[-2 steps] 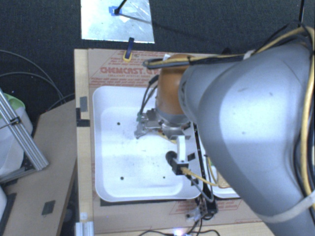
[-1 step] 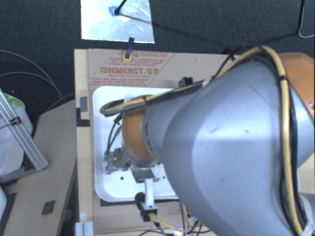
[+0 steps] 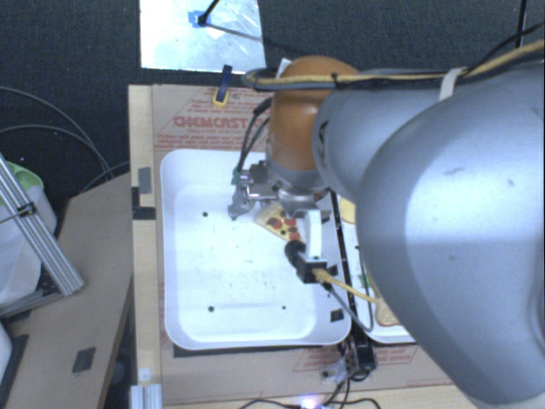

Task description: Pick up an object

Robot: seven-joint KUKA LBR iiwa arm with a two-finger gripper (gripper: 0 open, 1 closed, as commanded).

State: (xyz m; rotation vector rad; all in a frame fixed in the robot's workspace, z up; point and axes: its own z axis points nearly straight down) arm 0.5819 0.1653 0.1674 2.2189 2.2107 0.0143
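you had the gripper (image 3: 271,207) low over the back right part of the left bin (image 3: 183,254). a small yellowish object with red marks (image 3: 277,221) lay just under it; contact and jaw state couldn't be told.

A small tan object with red marks (image 3: 277,221) lies at the left bin's right side, partly hidden.

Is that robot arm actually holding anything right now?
Cannot be told: the gripper hangs over the left bin, right above a small patterned object, its grip hidden.
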